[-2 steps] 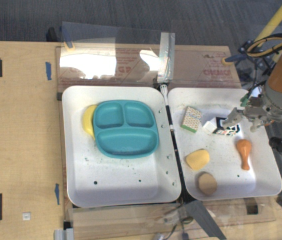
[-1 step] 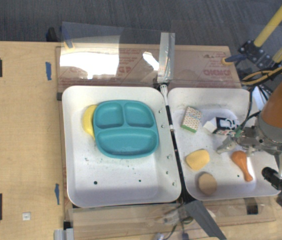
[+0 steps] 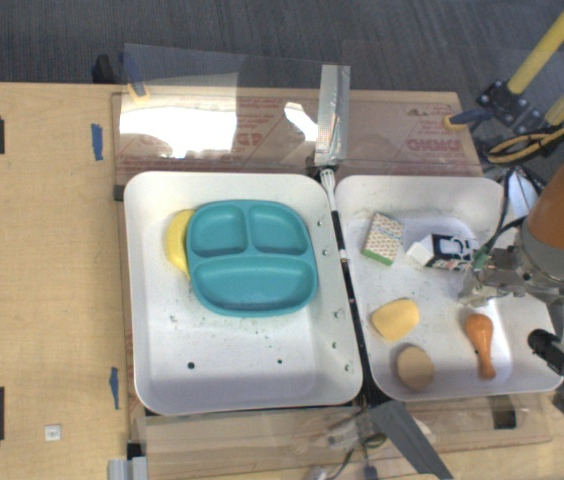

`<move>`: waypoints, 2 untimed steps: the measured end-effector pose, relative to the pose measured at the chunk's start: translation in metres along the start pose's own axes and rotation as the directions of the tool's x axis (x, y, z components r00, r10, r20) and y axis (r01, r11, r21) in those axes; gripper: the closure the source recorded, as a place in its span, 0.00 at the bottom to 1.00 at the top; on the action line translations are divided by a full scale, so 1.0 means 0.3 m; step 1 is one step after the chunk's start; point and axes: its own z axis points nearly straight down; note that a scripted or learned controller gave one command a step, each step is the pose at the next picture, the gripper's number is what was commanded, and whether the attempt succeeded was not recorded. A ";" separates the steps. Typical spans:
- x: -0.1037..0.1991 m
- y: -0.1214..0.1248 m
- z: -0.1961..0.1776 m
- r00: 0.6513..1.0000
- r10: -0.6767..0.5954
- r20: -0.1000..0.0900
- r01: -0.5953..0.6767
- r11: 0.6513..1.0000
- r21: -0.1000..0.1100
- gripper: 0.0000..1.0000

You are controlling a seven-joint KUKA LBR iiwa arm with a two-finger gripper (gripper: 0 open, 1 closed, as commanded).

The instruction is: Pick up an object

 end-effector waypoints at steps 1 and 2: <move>0.055 -0.140 0.034 1.000 -0.016 -0.001 0.016 1.000 0.003 1.00; 0.135 -0.156 -0.420 0.996 -0.091 -0.002 0.091 0.996 0.000 1.00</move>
